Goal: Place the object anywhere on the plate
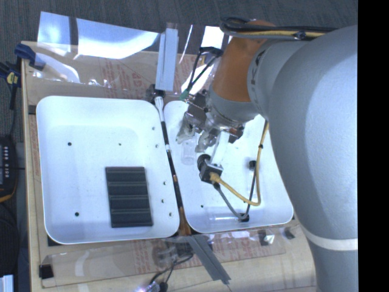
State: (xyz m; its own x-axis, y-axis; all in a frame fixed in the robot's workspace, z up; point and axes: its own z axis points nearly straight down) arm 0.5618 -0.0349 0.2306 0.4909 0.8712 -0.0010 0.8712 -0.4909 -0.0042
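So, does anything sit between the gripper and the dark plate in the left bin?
Only the bins' adjoining rims: the gripper hangs over the right bin, the plate lies in the left bin, and the rims run between. Nothing else visible stands in the way.

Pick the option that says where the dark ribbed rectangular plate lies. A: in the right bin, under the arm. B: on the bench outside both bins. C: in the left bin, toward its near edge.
C: the dark ribbed plate lies flat on the floor of the left bin, while the end effector is over the right bin.
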